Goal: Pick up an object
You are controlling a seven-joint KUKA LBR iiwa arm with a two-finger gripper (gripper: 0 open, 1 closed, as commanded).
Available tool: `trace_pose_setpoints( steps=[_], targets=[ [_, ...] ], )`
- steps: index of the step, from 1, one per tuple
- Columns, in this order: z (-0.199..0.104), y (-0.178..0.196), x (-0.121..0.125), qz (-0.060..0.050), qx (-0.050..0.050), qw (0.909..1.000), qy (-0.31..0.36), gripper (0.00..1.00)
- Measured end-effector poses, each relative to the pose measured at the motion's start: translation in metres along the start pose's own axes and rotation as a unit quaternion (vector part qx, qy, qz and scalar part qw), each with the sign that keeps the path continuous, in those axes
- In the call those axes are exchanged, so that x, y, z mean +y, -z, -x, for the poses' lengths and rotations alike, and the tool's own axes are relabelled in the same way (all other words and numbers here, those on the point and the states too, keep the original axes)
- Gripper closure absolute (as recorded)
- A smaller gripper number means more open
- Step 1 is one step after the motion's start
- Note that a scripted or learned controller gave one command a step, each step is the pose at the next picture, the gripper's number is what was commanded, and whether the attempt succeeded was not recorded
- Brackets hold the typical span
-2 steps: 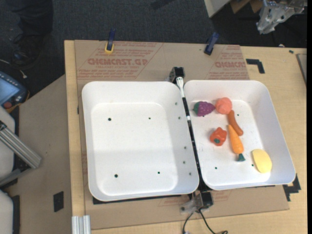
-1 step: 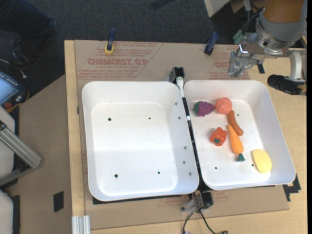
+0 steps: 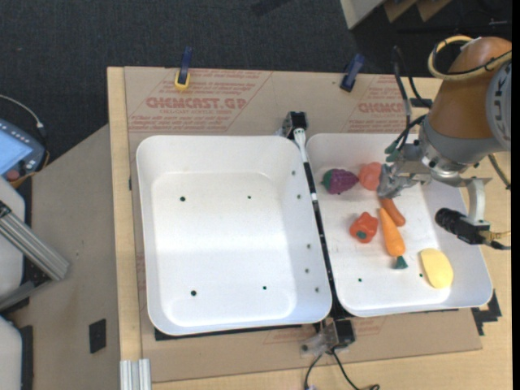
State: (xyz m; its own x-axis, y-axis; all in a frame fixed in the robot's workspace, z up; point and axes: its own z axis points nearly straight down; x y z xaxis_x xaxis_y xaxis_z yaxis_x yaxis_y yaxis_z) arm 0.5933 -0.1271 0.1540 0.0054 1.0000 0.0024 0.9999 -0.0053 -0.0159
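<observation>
The right white bin holds several toy foods. A purple piece lies at its back left, with a salmon-pink piece just to its right. A red-orange pepper sits mid-bin beside an orange carrot with a green tip. A yellow lemon lies at the front right. My gripper reaches down from the right, low over the bin, between the salmon-pink piece and the carrot's upper end. Its tips are hidden against the objects.
The left white bin adjoins the right one along a black seam. Both rest on a cardboard sheet held by blue clamps at the back. A black part of the arm hangs over the right bin's right side.
</observation>
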Motion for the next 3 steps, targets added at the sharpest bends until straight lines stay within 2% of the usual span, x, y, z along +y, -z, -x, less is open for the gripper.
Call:
trace_pose_setpoints(
  steps=[1,2,3],
  targets=[
    [0.029,-0.029,-0.084,0.003,0.000,1.0000,-0.001,1.00],
    [0.027,-0.027,-0.079,0.008,-0.001,1.0000,0.002,0.00],
    [-0.032,-0.073,-0.080,0.006,0.000,1.0000,0.004,0.00]
  ],
)
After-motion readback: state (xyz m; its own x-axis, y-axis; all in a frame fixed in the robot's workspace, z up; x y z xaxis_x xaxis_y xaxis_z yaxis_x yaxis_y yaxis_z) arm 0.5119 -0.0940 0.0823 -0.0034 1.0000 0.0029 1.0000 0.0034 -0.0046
